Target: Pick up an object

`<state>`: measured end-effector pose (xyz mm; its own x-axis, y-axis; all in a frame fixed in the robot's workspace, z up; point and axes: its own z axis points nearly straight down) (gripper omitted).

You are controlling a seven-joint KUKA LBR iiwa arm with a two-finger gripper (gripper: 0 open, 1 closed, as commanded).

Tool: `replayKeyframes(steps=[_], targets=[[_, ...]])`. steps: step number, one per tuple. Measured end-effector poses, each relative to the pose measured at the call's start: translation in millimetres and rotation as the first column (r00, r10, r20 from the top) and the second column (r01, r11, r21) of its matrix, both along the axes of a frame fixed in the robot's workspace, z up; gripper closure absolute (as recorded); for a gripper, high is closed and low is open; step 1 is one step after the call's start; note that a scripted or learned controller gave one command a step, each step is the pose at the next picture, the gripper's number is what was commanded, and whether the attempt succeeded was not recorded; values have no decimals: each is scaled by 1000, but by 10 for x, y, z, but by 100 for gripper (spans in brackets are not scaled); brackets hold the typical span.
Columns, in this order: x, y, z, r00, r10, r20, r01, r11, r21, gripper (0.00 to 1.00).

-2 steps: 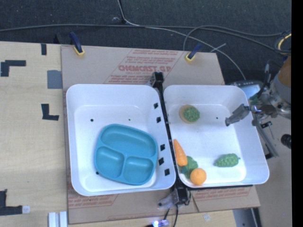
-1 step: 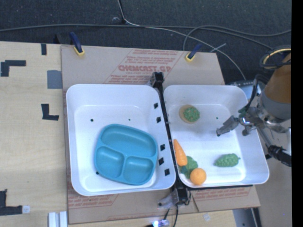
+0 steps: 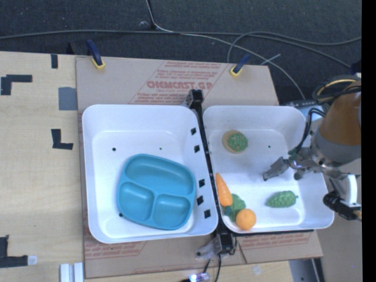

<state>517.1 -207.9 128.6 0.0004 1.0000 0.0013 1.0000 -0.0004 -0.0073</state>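
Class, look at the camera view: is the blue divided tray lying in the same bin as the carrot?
No: the blue tray lies in the left bin, while the carrot lies in the right bin.

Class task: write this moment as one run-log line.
gripper: over right bin, nothing held | nearest: green toy | carrot, orange: untouched | blue tray: left bin

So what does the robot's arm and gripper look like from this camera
The arm is grey, rounded and bulky, with an orange band above the wrist. Black cables loop beside it. The gripper is a small dark grey metal piece ending in slim fingers.
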Motion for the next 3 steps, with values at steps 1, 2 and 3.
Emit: replayKeyframes(steps=[1,2,3], targets=[[4,2,-453,1000,2,8,-2,1000,-4,0],[14,-6,-323,1000,1,11,-1,1000,-6,100],[-7,95,207,1000,2,11,-2,1000,-2,100]])
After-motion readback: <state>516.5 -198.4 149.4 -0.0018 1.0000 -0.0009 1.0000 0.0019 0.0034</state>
